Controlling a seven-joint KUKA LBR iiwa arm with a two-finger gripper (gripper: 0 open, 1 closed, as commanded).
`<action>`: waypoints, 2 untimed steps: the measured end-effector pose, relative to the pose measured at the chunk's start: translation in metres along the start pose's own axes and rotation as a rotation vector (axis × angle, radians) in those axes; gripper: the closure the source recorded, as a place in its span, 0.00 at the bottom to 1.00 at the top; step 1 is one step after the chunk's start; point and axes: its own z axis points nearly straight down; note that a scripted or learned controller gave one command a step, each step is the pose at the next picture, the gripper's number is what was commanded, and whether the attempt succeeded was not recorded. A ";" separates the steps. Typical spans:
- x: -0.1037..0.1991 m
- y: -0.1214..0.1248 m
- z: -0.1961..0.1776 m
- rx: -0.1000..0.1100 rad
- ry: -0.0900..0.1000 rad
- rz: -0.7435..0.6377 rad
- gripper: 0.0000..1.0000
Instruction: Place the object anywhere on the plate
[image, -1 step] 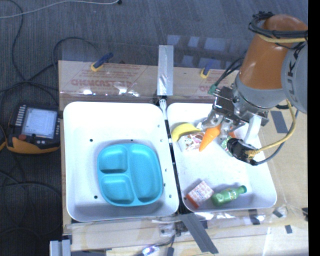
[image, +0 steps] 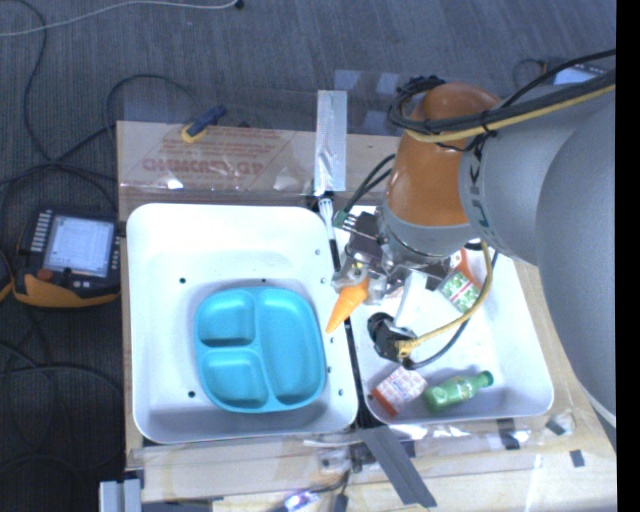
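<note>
Carrot (image: 345, 304), a small orange toy, hangs pinched at its thick end in the gripper (image: 362, 285) over the bins' divider, beside the blue plate (image: 260, 345); likely light, stiff, slippery.

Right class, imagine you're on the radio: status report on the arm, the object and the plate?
Gripper over the bin divider, orange carrot hanging at its tip. Blue plate in left bin, bare. Bottle and packet in right bin, not in the way.
</note>
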 end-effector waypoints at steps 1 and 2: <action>0.027 -0.063 0.061 0.002 -0.001 0.185 1.00; 0.026 -0.063 0.061 0.001 -0.001 0.185 0.00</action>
